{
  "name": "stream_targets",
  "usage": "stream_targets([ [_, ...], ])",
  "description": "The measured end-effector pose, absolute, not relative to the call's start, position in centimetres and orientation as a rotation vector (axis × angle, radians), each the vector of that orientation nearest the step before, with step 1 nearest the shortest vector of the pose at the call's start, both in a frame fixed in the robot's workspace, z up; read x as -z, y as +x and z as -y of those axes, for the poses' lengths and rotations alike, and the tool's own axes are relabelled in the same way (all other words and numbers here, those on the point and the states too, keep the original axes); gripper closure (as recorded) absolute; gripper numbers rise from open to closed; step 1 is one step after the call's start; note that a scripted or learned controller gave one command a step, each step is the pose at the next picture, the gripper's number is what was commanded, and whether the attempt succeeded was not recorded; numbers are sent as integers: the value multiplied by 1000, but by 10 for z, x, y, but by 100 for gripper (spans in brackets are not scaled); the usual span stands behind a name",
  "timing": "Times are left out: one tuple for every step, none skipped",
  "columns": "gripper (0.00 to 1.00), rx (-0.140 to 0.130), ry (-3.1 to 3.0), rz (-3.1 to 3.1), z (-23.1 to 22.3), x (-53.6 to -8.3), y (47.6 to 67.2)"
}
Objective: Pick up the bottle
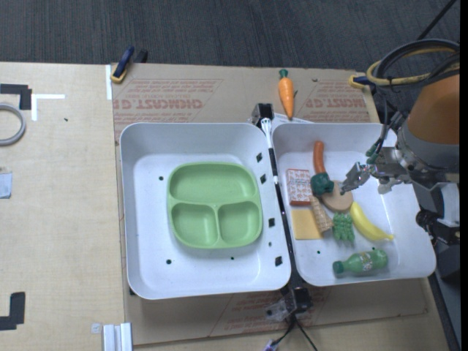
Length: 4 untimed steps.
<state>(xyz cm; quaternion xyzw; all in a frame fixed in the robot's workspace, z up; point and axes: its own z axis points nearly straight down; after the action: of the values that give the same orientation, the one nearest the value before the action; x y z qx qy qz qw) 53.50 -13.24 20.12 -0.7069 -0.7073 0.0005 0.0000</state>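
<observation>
Green, the bottle [361,262] lies untouched well below my gripper [356,177], whose 2 fingers look spread and hold nothing.

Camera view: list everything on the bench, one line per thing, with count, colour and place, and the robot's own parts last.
Shallow white plastic bins: two, white, side by side.
Three-compartment green plate: one, green, left bin.
Green plastic bottle: one, green, lying at right bin's near edge.
Yellow toy banana: one, yellow, right bin, above the bottle.
Orange toy carrot: one, orange, on cardboard behind the bins.
Red toy sausage: one, red, right bin's far part.
Yellow cheese slice: one, yellow, right bin.
Gripper: one, grey, over right bin, away from the bottle.
</observation>
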Motion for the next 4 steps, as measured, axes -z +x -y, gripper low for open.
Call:
stream_targets([
  [100,-2,-2223,2221,133,-211,535],
  [100,-2,-2264,2176,65,-214,500],
  [100,-4,-2547,1838,-32,-241,477],
  [100,-4,-2520,1875,-120,-269,477],
])
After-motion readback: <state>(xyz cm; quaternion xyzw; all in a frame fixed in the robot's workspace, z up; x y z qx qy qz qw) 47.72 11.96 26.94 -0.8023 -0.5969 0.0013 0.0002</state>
